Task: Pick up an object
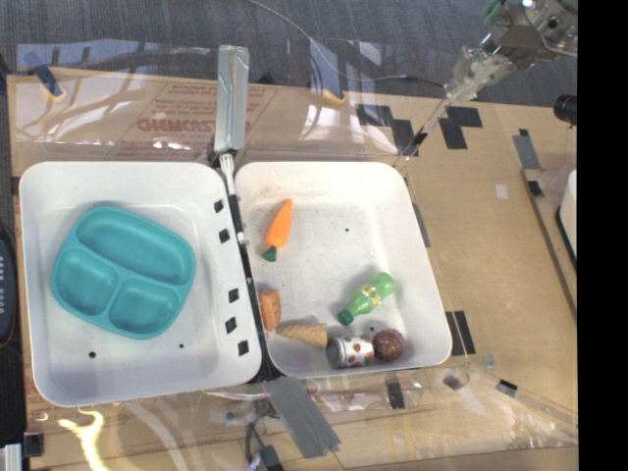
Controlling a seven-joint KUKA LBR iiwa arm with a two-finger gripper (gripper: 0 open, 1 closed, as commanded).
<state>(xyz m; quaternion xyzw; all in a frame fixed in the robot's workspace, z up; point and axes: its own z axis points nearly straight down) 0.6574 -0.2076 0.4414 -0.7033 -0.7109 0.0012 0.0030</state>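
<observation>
The right bin point(412, 214) holds several small toys. An orange carrot point(279, 226) lies near its upper left. A green bottle point(368, 297) lies tilted at the lower right. Along the front wall sit a small can point(350, 350), a dark red ball point(389, 343) and a waffle cone point(302, 334). An orange-brown block point(270, 308) rests against the left wall. My gripper point(420, 140) hangs above the right bin's far right corner, outside the bin and well away from every toy, with nothing seen in it.
The left bin point(39, 361) carries a teal divided plate point(123, 270). A grey metal bar point(231, 96) stands behind the divider between the bins. Clear plastic sheeting and tape cover the bench around both bins.
</observation>
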